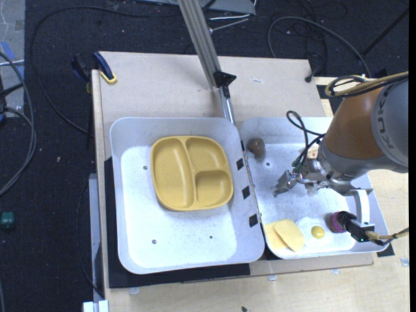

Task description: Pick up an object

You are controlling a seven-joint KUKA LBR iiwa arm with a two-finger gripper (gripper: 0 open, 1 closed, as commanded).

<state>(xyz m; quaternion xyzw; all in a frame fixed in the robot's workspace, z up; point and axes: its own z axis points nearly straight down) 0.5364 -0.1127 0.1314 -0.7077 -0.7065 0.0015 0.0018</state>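
Surface: pale wooden surface (273,77) on a dark floor strewn with black cables, bearing two shallow white bins side by side.
Right bin, near edge: right bin (273,164) holds a pale yellow wedge-shaped object (288,234) by its near rim, a small yellow ball (317,232) just beside it, and a dark purple object (337,221) near the right corner.
Left bin: left bin (130,239) carries a yellow divided tray (192,172), lying flat in its far half.
Gripper: gripper (284,186) hangs low over the middle of the right bin, pointing left; whether it is spread or closed cannot be told, and nothing shows in it.
Arm: grey arm with orange band (354,119) reaches in from the right, above the bin.
Right bin, far corner: brown rounded object (256,147) sits near the wall shared with the left bin, apart from the gripper.
Far side: blue and yellow clamp (104,69) at the surface's left corner; a metal pole (201,34) slants beyond.
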